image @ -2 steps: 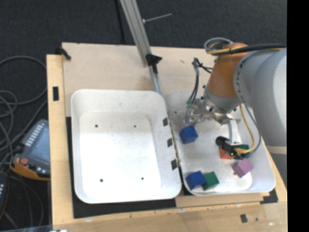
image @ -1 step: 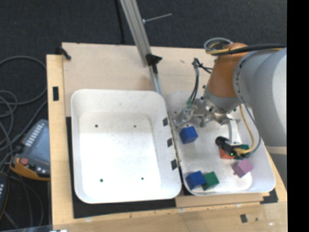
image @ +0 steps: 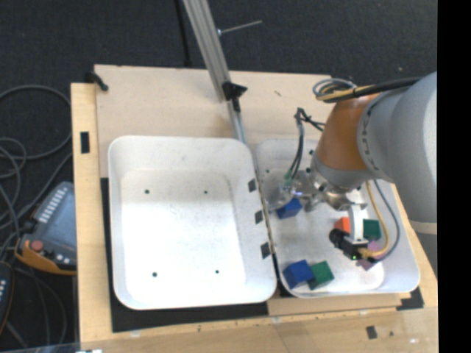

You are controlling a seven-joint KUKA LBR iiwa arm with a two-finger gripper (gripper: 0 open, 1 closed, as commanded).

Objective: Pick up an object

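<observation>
- My arm (image: 368, 142), grey with its orange band, reaches in from the right of the frame and hangs over the right bin (image: 401, 282), wrist low above the bin's upper half.
- My claw (image: 300, 197) sits right of centre frame, just beside a small blue block (image: 288, 208) near the bin's left wall; whether the block is between the tips or merely next to them, I cannot tell, nor whether the tips stand apart or together.
- Other candidates lie lower in the same bin: a larger blue block (image: 297, 272) touching a green block (image: 321, 273) at the bottom edge, and a cluster at lower right with a green piece (image: 372, 229), an orange piece (image: 340, 237) and something purple (image: 372, 249).
- The left bin (image: 118, 160) takes up the middle and left of the frame.
- To do this well, I judge I should centre on the small blue block, descend squarely, close firmly, then lift straight up.
- The risk, as I read it: the bin wall is close and could nudge the tips aside.
</observation>
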